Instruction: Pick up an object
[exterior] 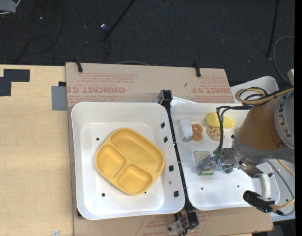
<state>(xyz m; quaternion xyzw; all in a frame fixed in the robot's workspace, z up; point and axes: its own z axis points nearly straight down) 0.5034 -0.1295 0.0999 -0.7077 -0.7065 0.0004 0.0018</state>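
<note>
You are looking down at a slant on a pale wooden bench carrying two shallow white bins side by side on a sheet of printed cardboard.

The left bin holds a yellow divided plate with three compartments, lying flat near the bin's middle and turned at an angle.

The right bin holds several small things. Toward its far left corner a small grey cylinder lies beside an orange ring-shaped piece; the two are touching or very nearly so. Just to their right sits a tan, speckled cookie-like disc, and behind it a yellow rounded object, partly hidden by the arm. Nearer the middle of the bin lies a small flat patterned packet in green and white.

Your arm comes in from the right, its orange band hanging over the right bin. The gripper is low over the bin, at the near edge of the patterned packet, close enough that it looks to be touching it. The jaws are small and dark against the packet, so you cannot tell whether they are spread or pressed together, nor whether anything is pinched between them.

A black cable loops behind the arm, outside the bin's far right corner.
</note>
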